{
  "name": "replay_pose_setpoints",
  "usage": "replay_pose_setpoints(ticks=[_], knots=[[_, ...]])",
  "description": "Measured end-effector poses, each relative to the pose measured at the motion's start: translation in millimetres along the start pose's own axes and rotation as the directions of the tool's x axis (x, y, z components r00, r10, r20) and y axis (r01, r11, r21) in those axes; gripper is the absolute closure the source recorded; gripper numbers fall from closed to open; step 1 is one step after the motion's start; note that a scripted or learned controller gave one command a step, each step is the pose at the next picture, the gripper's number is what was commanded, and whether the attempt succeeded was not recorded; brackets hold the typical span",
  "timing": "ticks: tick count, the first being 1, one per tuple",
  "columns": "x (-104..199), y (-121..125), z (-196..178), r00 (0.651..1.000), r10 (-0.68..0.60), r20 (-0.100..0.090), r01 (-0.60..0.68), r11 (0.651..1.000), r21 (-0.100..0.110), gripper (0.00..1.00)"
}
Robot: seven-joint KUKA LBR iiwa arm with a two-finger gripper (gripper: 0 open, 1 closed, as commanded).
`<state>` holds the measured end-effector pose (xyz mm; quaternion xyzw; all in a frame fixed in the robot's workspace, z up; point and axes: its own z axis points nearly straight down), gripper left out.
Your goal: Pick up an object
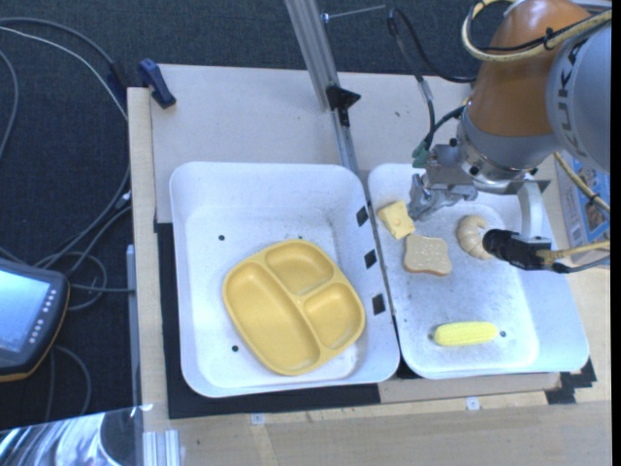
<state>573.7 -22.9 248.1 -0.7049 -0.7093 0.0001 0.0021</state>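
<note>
Tabletop (252, 105), pale beige board: one, bearing two shallow white plastic bins side by side.

Left bin (194, 192): one item. A yellow plastic plate with three compartments (294, 306), lying flat toward the near side of the bin.

Right bin (553, 338): four items.
- One yellow wedge of toy cheese (395, 219), at the bin's left side, close to the dividing wall.
- One tan slice of toy bread (427, 255), lying flat just below and to the right of the cheese wedge.
- One pale beige rounded toy pastry (473, 234), to the right of the bread slice, touching a black fitting on the arm's cabling.
- One yellow toy corn cob (465, 334), lying on its side near the front of the bin, well apart from the other three.

Arm: one, grey with an orange band, entering from the right above the right bin. Tool (422, 205): one, metal, two-fingered, positioned low at the far left part of the right bin, just beside the cheese wedge on its right. Whether its fingers are spread or pressed together cannot be told; no item is seen between them.

Other: one blue clip (156, 82) at the tabletop's far left corner; one slanted grey metal post (310, 37) rising behind the bins.
</note>
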Motion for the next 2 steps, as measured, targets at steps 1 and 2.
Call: replay_pose_setpoints(ticks=[1,2], knots=[[59.2,9.4,8.2,1.000,-0.001,0.000,0.001,1.000,-0.002,1.00],[116.5,15.4,11.1,1.000,-0.001,0.000,0.001,1.000,-0.003,1.00]])
